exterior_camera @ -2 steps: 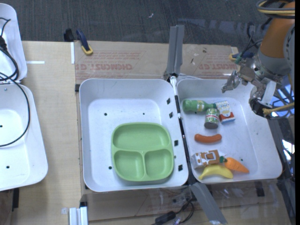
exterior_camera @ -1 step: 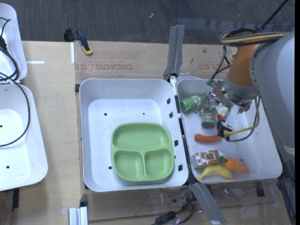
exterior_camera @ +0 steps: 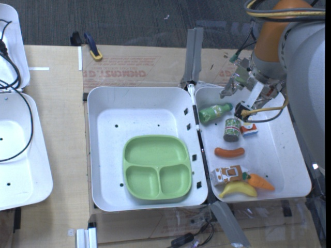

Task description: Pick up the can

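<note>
Flagging risks for the can pick, left to right.

Left bin [exterior_camera: 94, 138] carries a green divided plate [exterior_camera: 156, 167], well apart from the action, so no concern there.

Right bin [exterior_camera: 282, 154] is the crowded one.
- Green bottle [exterior_camera: 213, 112] lies on its side at the can's 10 o'clock, near it, and I can't tell if they touch. If the descent drifts toward 9–10 o'clock, I expect it to clip the bottle or grab it instead.
- Sausage [exterior_camera: 229, 152] lies at the can's 6 o'clock, near but apart. Low risk unless the can gets shoved that way.
- Can [exterior_camera: 231, 129] looks upright, in the far half of the right bin, nearer the wall shared with the left bin.
- Gripper [exterior_camera: 232, 86] hovers at the can's 12 o'clock, over the bin's far wall, apart from the can and holding nothing that I can see. Jaw state: cannot tell from this angle, so opening width is unverified before the drop.
- Small red-and-white box [exterior_camera: 250, 130] sits just beside the can at 3 o'clock. That is the tightest gap, and a jaw landing on the box top would likely stall the close or tip the can.

Main failure modes, my read:
1. Off-centre approach pushes the can over toward 6 o'clock, and it rolls.
2. Closing along the 9–3 axis pinches the box together with the can. The 12–6 axis looks freer.
3. Smooth round wall, so a shallow grip probably slips on lift.

Carton [exterior_camera: 227, 175], banana [exterior_camera: 239, 190] and carrot [exterior_camera: 259, 182] sit at 5–6 o'clock by the near wall, out of the way.
</note>
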Controlling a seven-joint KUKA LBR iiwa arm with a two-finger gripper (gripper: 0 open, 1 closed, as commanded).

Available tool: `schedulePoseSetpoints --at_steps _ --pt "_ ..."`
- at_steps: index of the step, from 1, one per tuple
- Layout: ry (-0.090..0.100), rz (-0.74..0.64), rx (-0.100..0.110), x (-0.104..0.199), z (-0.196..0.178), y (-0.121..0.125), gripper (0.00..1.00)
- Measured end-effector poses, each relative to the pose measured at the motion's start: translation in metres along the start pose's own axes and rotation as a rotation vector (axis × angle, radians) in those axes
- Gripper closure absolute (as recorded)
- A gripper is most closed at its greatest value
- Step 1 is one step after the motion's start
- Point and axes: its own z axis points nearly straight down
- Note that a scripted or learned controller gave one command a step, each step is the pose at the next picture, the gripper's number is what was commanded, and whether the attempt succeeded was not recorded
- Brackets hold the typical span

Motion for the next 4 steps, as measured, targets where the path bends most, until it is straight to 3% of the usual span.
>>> schedulePoseSetpoints --at_steps 1,2,3,4 --pt "-0.001 0.155 -0.005 -0.025 0.084 0.012 0.0" --pt "-0.001 0.411 0.004 -0.057 0.101 -0.034 0.0" --pt "-0.004 0.41 0.006 -0.059 0.093 -0.034 1.0" --pt "0.0 0.424 0.001 0.019 -0.043 -0.009 1.0"
